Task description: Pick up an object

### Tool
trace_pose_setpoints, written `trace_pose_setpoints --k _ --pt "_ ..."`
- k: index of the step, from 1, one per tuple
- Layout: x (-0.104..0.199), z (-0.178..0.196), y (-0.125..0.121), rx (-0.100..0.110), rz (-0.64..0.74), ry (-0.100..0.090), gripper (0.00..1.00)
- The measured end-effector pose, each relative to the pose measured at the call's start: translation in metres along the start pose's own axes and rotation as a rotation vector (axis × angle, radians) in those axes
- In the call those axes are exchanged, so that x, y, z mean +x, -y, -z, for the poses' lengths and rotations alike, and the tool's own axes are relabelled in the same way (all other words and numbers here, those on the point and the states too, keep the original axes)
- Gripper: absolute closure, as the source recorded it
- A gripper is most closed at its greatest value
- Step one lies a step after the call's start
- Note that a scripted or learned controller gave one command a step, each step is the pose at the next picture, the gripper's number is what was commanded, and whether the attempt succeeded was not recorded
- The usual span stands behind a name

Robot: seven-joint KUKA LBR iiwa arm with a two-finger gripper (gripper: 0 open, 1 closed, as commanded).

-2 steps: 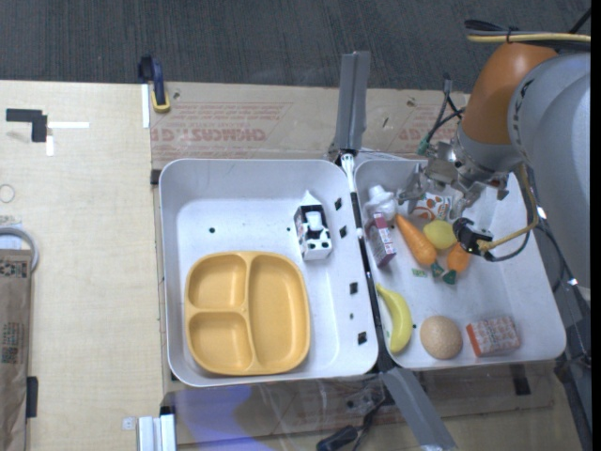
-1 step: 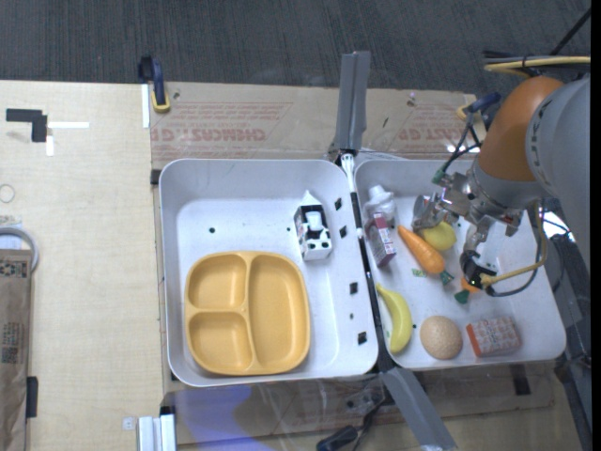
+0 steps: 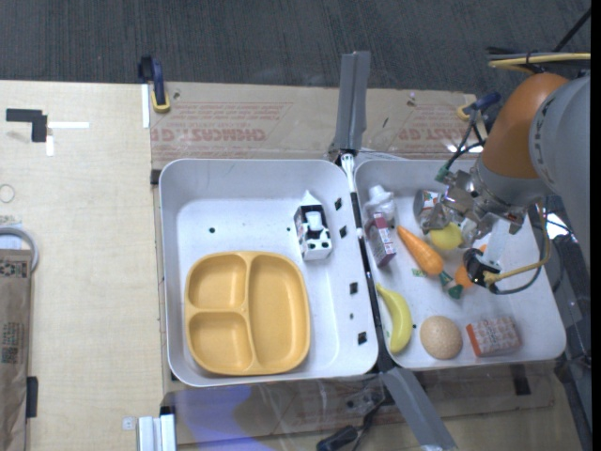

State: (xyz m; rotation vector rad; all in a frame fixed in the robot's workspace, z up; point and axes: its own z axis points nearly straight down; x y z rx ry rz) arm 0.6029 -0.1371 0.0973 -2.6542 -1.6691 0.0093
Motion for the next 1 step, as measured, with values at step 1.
trace_pose_setpoints --k 1 --pt "0.0863 0.0925 0.0318 -0.006 0.174 0.000 1.00"
